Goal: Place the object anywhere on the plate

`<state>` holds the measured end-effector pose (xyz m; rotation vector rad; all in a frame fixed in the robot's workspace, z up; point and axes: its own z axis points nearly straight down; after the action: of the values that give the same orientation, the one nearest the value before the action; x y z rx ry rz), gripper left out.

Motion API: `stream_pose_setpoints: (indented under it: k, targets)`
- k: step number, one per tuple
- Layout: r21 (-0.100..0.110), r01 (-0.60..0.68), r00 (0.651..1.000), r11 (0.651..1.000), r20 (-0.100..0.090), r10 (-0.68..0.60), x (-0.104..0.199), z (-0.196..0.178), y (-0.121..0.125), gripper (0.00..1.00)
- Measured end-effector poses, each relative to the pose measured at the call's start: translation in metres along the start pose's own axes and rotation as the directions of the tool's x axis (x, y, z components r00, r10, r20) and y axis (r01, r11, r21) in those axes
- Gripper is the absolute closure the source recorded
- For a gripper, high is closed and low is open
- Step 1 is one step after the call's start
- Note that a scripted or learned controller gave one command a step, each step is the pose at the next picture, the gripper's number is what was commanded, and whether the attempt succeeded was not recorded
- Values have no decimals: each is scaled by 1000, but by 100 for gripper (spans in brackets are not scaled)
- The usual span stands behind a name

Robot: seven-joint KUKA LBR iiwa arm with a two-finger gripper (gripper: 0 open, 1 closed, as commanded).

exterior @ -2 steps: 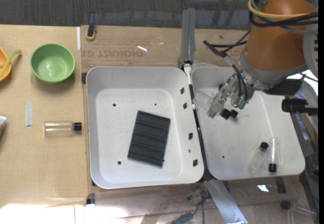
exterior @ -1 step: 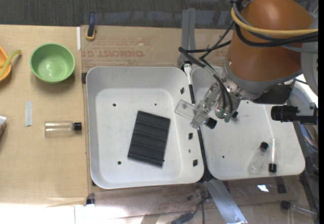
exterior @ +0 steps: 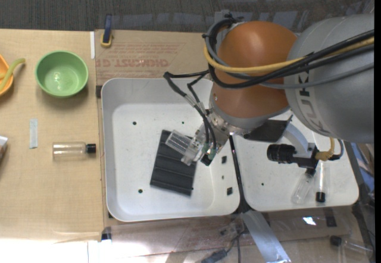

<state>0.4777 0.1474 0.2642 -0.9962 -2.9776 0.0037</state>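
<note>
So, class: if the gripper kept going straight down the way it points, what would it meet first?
Most likely the black ridged slab lying in the left bin; the gripper sits over its upper end, though depth is unclear from this angle.

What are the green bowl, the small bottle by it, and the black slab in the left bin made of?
Green bowl: likely plastic, glossy, with highlights inside. Small bottle: clear plastic or glass, see-through, black cap. Black slab: matte, ridged; plastic or rubber, cannot tell.
</note>
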Motion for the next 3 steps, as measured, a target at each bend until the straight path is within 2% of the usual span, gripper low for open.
stream_pose_setpoints:
  k: [1,2,3]
  targets:
    - [0,-1,1000,1000,0,1,0,0,0,0]
    - [1,-4,1000,1000,1,4,-2,-8,0,100]
    - [-1,-191,982,982,2,191,-18,-56,21,100]
